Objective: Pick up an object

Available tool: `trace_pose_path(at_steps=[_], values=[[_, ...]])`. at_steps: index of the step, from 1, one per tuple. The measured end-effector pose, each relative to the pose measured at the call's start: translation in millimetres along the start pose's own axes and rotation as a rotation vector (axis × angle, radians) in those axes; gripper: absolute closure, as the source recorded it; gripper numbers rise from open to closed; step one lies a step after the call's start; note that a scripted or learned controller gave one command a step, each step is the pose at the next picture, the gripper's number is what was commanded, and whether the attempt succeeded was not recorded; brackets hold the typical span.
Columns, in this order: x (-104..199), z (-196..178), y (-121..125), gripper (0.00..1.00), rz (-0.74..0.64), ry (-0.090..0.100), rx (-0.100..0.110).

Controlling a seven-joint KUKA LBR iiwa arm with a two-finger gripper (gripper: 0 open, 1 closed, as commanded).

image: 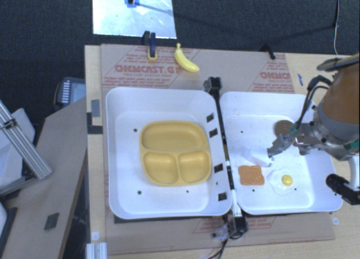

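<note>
The camera view looks down at a slant on two shallow white bins set side by side. The left bin carries a yellow divided tray lying flat near its middle. The right bin holds the likely pick targets: an orange toast slice flat on the bin floor near the front, and a toy fried egg just beside it to the right. Both lie low and thin, so a grasp would probably need a close descent onto an edge.

The arm reaches in from the right, and its end effector hangs over the right bin, above and slightly behind the toast, apart from both items. Nothing sits between its tips; how wide it stands I cannot tell. I judge the pick as not yet made.

The bins rest on a cardboard sheet covering the bench. A toy banana lies on that sheet behind the left bin, well apart from the end effector. Dark carpet surrounds the bench, with a shiny metal plate on it behind.
</note>
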State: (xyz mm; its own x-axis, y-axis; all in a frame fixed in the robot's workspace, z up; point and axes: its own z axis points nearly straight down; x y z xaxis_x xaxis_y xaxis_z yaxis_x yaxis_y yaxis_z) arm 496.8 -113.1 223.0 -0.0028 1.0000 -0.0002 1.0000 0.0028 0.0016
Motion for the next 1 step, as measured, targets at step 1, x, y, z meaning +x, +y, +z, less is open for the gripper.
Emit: trace_pose_path(at_steps=[1], values=[[-3.7, 55.6, -8.8, 0.00, 0.002, 0.001, 0.004]])
